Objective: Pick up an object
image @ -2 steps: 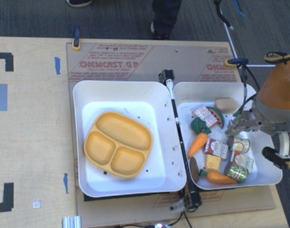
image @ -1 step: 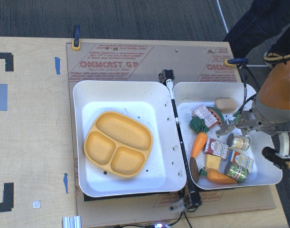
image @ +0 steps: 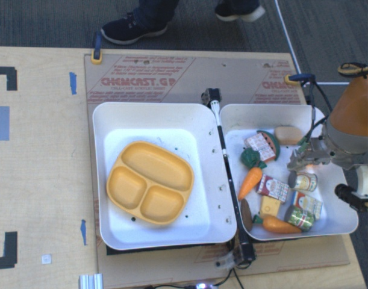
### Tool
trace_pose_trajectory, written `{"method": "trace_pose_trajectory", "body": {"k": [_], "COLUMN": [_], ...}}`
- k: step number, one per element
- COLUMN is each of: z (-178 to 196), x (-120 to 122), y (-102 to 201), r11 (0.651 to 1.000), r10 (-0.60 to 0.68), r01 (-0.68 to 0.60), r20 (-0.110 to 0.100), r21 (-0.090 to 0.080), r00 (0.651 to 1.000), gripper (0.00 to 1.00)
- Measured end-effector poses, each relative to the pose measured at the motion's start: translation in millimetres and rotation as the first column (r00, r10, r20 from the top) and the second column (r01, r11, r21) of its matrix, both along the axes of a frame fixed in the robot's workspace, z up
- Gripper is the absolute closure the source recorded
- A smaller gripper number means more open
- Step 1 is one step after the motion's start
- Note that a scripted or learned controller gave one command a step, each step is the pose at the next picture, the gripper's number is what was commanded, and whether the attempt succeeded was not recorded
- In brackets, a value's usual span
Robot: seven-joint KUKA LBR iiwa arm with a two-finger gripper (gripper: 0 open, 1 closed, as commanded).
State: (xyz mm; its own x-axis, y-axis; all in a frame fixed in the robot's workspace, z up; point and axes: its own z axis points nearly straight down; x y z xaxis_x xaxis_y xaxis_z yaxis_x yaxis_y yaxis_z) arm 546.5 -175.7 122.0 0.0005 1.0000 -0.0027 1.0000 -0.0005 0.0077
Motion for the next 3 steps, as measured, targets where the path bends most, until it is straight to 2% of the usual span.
{"method": "trace_pose_trajectory", "body": {"k": [1, 2, 3], "z": [-0.2, -32.0, -19.9], "x": [-0.1, -47.3, -44.0], "y": [0.0, 38.9, 39.0], "r11": [1.000, 1.000, 1.000], "r10": [0.000, -0.001, 0.000], "r01": [0.000, 0.001, 0.000], "r20": [0.000, 0.010, 0.020], "r21": [0.000, -0.002, -0.004], "r00": [1.000, 1.000, 1.000], "gripper": [0.00, 0.00, 1.00]}}
